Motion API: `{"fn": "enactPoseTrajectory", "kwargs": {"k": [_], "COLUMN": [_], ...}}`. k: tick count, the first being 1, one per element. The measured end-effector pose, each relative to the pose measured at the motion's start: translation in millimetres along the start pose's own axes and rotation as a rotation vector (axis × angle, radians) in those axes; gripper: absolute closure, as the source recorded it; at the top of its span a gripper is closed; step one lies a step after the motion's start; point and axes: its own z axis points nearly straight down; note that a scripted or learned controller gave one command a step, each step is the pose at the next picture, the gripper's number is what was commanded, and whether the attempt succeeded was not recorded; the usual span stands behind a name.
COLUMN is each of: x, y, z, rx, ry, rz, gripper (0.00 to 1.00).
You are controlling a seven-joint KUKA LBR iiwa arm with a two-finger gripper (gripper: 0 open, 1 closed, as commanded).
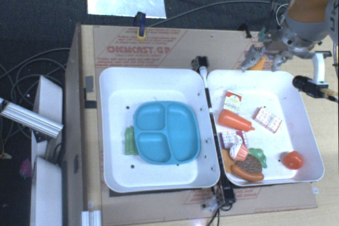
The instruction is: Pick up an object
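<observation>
While the blue divided plate [166,132] fills the left bin [114,87], with a green piece [130,141] at its left edge, the right bin [304,129] holds the pickable toys: a carrot [234,120], cartons and a tomato [292,160]. Above its far edge, the gripper [263,59] pinches a small orange item [258,64], lifted clear, judging by its height.
</observation>
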Motion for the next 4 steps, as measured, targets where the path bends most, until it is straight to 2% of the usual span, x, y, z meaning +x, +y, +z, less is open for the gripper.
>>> {"fn": "enactPoseTrajectory", "kwargs": {"k": [1,2,3,4], "x": [-30,-2,5,5], "y": [-24,-55,0,0], "z": [146,179,191,181], "rx": [0.003,0.002,0.0,-0.002], "ry": [0.0,0.0,0.0,0.0], "rz": [0.002,0.001,0.0,-0.002], "gripper": [0.0,0.0,0.0,1.0]}}
